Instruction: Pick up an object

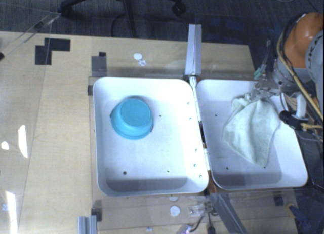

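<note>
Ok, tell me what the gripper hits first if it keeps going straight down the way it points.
Probably the crumpled white cloth in the right white bin; the gripper sits at the cloth's top edge, though depth is unclear.

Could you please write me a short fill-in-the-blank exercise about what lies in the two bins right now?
1. The blue bowl sits in the ____ bin.
2. The white cloth lies in the ____ bin.
3. The gripper is above the cloth's ____ corner.
4. The bowl's colour is ____.

Missing words: left; right; top; blue
</note>
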Available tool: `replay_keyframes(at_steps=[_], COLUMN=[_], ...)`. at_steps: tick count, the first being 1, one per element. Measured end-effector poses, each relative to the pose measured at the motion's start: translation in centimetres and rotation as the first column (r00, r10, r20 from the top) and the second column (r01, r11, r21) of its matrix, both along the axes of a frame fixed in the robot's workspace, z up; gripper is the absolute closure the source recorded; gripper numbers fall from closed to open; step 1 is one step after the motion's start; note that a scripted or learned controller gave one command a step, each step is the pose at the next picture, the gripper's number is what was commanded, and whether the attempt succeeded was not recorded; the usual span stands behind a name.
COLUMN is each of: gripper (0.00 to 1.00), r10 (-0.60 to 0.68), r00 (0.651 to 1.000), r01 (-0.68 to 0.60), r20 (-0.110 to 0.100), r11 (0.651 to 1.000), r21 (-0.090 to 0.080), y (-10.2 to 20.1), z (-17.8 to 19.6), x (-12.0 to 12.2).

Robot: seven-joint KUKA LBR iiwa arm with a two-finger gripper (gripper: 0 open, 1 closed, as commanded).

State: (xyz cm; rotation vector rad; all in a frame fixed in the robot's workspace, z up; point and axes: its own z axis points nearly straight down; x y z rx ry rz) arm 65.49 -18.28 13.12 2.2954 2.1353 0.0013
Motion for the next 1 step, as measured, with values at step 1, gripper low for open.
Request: replay_keyframes(at_steps=[1], gripper=[1.00], r10=[0.046], r00=[0.999], r01=[-0.046], r20=[0.000], r11=[0.999], r21=[0.004], y=[4.89], z=[8.52], x=[0.92])
